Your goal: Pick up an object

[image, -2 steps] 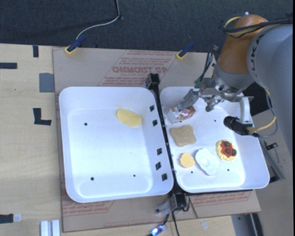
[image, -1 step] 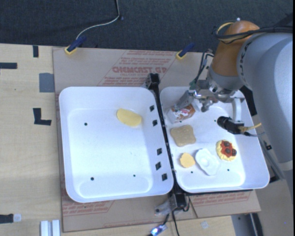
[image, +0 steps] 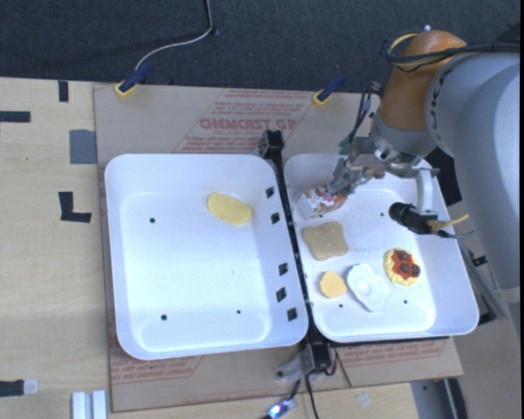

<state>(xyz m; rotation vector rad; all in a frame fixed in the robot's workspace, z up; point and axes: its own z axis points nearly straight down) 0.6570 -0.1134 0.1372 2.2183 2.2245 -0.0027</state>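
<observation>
Small reddish-white object under the gripper in the right bin

Small reddish-white object [image: 323,202] lies near the right bin's [image: 454,317] upper left corner; the gripper [image: 342,180] hangs just above it (jaw state cannot be told); nearby sit a tan toast piece [image: 325,240], a yellow disc [image: 333,285], a white lump [image: 368,286]; a yellow piece [image: 229,209] lies in the left bin [image: 127,234].

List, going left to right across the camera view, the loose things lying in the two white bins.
Yellow lump in the left bin → tan bread slice → white piece → small pizza.
</observation>
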